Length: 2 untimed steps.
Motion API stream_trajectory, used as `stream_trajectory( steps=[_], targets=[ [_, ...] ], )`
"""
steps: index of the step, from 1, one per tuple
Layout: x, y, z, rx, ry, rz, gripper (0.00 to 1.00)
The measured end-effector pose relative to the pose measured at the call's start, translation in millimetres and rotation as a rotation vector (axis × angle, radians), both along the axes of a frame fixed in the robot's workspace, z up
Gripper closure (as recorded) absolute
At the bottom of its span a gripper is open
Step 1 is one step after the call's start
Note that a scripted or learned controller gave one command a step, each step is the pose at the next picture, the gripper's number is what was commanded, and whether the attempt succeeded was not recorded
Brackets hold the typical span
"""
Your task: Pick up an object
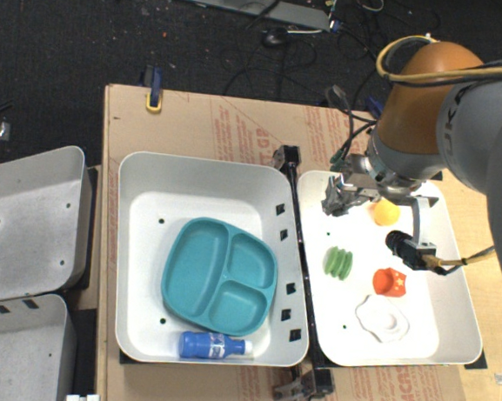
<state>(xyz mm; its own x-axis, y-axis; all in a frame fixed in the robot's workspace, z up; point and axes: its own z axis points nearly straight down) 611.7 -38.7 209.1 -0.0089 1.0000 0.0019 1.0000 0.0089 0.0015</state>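
Note:
In the right bin (448, 339) lie a green ridged piece (339, 262), a yellow piece (384, 213), a red-orange piece (390, 282) and a flat white piece (381, 320). My gripper (338, 199) hangs over the bin's far left corner, above and left of the yellow piece. Nothing shows between its fingers. The green piece lies a little nearer the camera than the gripper.
The left bin (139, 185) holds a teal divided plate (219, 275) and a blue bottle (210, 346) lying on its side along the near wall. A black bracket (409, 250) with a cable hangs over the right bin. Grey trays (23, 210) lie at far left.

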Motion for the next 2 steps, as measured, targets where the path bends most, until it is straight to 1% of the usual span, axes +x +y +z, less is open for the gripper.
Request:
stream_trajectory(
  steps=[1,2],
  targets=[
    [10,59,14,0.0,-0.001,0.0,1.0],
    [16,103,15,0.0,0.0,-0.001,1.0]
  ],
)
